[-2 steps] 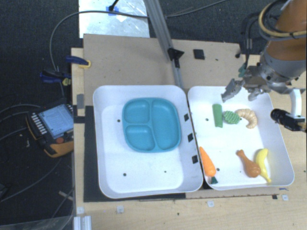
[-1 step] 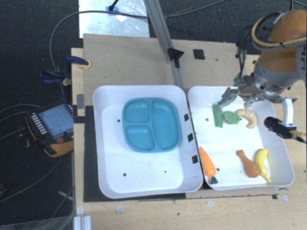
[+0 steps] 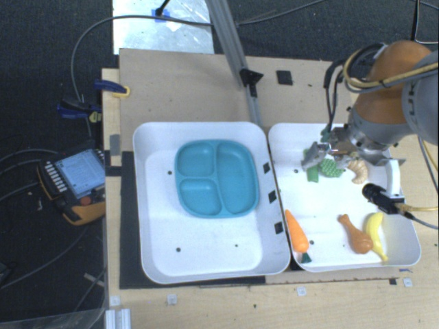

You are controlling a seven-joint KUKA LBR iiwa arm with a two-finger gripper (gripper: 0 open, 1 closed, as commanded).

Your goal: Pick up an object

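My gripper (image 3: 319,155) hangs low over the back part of the right bin (image 3: 405,252). It is right above a green broccoli-like toy (image 3: 330,169), whose top edge it hides. A small tan piece (image 3: 358,172) lies just to the right of the green toy. Nearer the front of this bin lie an orange carrot (image 3: 296,230) along the left wall, a brown drumstick (image 3: 355,235) and a yellow banana (image 3: 376,233).
The left bin (image 3: 154,238) holds a blue divided plate (image 3: 217,178). A grey pole (image 3: 230,40) slants in from the top to the gap between the bins. A black cable connector (image 3: 378,197) hangs below the wrist over the right bin.
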